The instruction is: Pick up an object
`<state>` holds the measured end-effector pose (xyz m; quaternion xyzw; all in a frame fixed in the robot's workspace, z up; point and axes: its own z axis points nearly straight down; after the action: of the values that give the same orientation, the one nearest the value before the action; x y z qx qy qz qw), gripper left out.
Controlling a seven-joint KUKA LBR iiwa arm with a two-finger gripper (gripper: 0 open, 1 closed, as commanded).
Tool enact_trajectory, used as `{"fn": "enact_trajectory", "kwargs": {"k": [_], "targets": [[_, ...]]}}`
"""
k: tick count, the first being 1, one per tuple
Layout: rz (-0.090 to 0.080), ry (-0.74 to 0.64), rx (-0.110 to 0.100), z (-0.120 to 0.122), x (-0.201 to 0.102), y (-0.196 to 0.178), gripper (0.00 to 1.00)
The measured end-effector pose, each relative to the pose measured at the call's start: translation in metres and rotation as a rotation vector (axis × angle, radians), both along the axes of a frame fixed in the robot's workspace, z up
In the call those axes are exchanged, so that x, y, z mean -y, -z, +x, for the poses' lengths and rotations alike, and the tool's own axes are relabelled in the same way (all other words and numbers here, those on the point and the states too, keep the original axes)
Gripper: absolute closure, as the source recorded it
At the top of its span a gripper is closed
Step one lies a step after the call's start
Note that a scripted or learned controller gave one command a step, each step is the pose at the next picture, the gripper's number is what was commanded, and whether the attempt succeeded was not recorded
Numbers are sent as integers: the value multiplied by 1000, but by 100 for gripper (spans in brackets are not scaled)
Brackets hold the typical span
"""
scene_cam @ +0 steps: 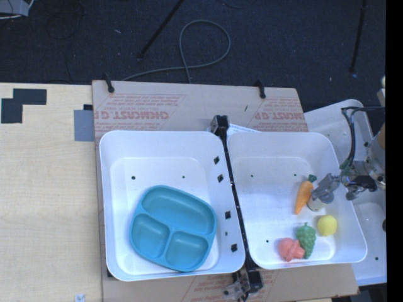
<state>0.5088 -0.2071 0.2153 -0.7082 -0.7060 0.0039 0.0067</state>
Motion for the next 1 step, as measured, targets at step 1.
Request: {"fn": "enact_trajectory", "kwargs": {"k": [1], "targets": [[-2, -3, 11, 3, 0, -7, 0]]}}
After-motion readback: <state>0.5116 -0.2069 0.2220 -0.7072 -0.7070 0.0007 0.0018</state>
